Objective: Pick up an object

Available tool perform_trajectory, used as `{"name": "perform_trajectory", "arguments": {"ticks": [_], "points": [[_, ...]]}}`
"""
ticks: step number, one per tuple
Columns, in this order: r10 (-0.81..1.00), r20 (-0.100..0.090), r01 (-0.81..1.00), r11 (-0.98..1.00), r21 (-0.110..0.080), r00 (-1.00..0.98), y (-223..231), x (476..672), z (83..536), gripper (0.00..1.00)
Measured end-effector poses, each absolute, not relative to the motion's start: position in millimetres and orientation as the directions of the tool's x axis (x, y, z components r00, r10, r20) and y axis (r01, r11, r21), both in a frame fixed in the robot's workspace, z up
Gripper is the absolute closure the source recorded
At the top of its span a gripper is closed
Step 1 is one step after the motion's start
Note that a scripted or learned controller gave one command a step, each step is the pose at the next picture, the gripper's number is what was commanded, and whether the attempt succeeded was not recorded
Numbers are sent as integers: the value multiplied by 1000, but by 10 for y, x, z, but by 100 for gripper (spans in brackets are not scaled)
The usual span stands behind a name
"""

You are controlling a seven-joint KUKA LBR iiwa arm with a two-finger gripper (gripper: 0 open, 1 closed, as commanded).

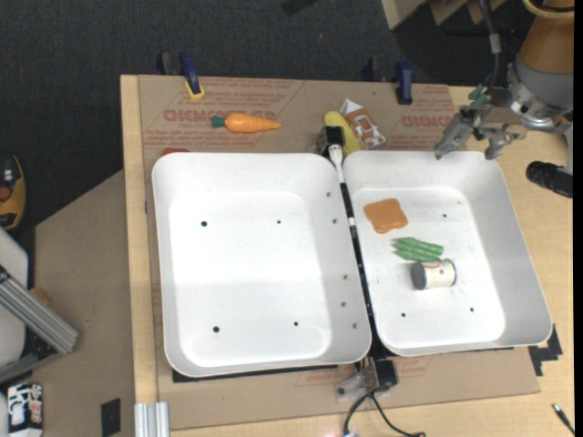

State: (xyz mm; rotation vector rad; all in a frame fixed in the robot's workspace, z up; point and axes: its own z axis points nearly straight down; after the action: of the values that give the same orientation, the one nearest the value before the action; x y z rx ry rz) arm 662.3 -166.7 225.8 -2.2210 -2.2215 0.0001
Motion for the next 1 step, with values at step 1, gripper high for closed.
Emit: {"name": "perform_trajectory", "arguments": {"ticks": [1], "points": [[1000,-1,1000,4,10,-4,-1384,6565,2933,0]]}}
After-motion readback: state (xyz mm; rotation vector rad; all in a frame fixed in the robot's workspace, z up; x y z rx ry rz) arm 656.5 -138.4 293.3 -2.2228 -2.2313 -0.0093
